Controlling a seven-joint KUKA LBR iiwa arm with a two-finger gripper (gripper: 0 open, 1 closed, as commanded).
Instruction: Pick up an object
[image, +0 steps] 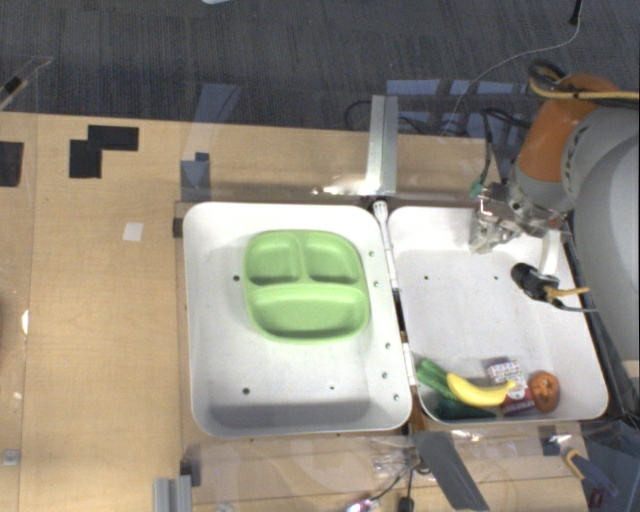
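While the gripper (492, 232) is poised over the far part of the right bin (470, 320), nothing is seen between its fingers; whether they are spread or closed cannot be told. The banana (478, 390) is lodged against the near wall, probably slid there, its long axis left to right, stem right. The plate (304, 283) is set flat in the left bin (215, 330).

The grey arm (600, 180) is cut off by the right edge. The gripper (490, 232) is too small and blurred to read. A dark green vegetable (440, 385) lies partly hidden under the yellow banana (480, 391).
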